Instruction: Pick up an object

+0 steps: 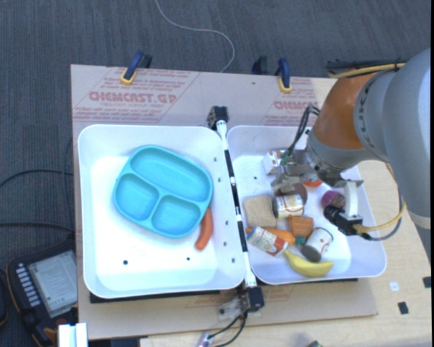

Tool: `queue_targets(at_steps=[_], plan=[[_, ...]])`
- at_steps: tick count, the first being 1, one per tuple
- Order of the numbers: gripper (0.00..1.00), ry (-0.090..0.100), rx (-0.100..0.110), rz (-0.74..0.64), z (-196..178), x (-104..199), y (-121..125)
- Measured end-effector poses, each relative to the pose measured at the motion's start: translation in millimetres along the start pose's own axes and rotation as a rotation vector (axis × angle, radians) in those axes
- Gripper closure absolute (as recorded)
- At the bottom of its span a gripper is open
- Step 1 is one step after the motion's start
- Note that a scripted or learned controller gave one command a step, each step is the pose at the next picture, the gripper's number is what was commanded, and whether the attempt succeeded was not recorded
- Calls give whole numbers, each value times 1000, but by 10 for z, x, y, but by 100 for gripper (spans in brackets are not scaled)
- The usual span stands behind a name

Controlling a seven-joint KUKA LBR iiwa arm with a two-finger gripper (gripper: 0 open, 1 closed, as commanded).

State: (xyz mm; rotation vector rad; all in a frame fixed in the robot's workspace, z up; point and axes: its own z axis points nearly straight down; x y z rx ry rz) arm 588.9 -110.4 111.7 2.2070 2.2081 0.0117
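Banana (pixel 309 266) lies below fingers (pixel 289 183) over can (pixel 288 206)

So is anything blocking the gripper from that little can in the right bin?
Nothing visible does: the gripper hangs just above the can, with the bread slice close on the can's left.

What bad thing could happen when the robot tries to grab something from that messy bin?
The gripper hangs over a tight pile in the right bin. The can sits against the toast and a cracker, so the fingers might bump neighbours or slip off the round can. It might also shove the banana or small bottle aside and grab nothing.
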Motion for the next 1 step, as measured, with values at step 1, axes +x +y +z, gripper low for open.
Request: queue_targets(at_steps=[1], plan=[[0, 0, 0, 0, 0, 1, 0]])
